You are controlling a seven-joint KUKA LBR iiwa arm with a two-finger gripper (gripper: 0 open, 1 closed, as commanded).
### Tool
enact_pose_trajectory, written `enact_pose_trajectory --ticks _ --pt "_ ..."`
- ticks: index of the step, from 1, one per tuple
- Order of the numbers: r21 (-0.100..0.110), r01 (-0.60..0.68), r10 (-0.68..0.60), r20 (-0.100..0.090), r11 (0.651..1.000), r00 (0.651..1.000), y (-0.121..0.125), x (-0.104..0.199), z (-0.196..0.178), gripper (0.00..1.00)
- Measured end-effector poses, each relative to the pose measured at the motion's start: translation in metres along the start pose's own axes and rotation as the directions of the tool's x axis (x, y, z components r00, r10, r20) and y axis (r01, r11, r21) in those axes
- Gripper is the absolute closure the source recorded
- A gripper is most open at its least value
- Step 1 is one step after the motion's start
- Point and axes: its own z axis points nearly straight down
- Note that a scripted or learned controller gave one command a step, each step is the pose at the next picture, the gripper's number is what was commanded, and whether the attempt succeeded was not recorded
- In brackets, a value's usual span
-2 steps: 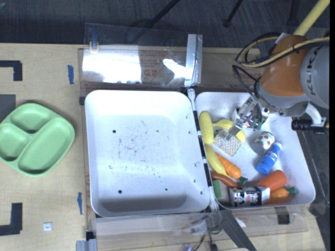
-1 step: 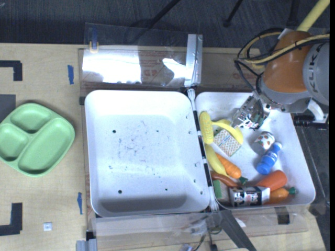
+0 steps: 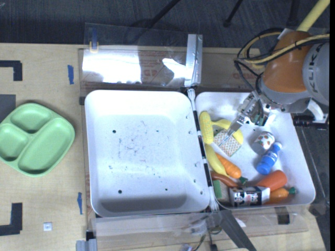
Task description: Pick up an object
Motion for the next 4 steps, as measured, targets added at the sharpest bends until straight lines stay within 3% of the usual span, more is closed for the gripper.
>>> enact_pose_trajectory --ticks 1,2,3,4 --pt "-0.002 0.174 -0.174 -0.035 0.985 0.984 -0.002 0.009 0.022 0.00" --pt "-0.003 0.172 -0.172 -0.032 0.985 0.985 -0.002 0.007 0.013 1.00" --pt "-0.003 0.172 -0.172 -0.032 0.985 0.985 -0.002 0.008 0.013 0.00" --pt "-0.006 0.285 -0.285 -0.037 0.958 0.958 -0.015 0.018 0.023 0.00"
